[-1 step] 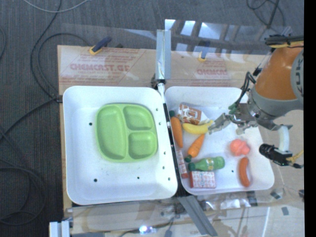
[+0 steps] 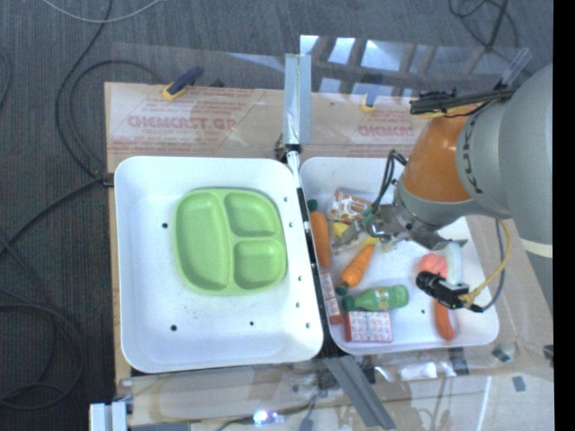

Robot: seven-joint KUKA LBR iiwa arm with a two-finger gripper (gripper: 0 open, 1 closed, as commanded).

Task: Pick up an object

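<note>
My gripper is low inside the right bin, over its middle part. It hangs just above the upper end of a small carrot and beside a yellow item. A crinkled snack packet lies just behind it. A second, longer carrot lies along the bin's left wall. Nearer the front lie a green bottle and a red and white box. The wrist hides whatever sits right under the gripper.
The left bin holds a green divided plate. At the right bin's right side are a pink item, a white tube and an orange sausage shape. A black cable plug hangs from the arm there.
</note>
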